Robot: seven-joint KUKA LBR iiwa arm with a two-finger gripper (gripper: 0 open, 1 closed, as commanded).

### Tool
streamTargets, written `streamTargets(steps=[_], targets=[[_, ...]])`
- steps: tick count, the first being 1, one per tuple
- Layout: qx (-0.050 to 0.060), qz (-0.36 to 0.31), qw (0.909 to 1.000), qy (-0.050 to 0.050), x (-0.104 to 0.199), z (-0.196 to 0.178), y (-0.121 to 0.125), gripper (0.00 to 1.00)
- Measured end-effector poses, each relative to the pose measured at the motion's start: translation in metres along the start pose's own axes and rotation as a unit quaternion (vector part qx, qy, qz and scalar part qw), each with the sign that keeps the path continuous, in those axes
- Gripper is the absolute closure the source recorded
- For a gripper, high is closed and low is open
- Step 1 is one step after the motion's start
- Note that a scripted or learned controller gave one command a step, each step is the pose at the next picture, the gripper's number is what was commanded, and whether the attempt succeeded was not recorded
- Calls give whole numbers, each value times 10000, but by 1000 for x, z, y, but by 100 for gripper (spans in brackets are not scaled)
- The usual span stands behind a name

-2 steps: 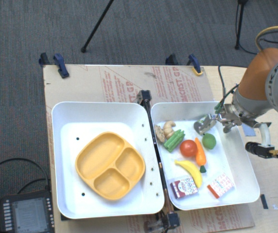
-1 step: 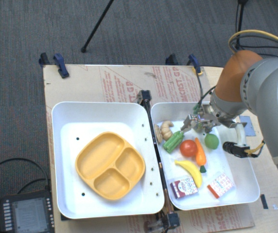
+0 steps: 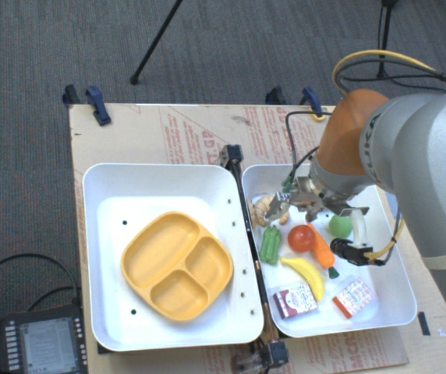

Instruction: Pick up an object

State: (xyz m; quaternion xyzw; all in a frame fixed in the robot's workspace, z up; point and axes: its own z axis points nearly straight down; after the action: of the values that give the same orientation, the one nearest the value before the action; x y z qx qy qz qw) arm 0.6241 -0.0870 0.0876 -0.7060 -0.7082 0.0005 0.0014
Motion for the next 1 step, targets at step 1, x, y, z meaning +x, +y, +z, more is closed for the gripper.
streamTargets(steps=[1], targets=[[4,10,10000,2,0,-10,0,100]])
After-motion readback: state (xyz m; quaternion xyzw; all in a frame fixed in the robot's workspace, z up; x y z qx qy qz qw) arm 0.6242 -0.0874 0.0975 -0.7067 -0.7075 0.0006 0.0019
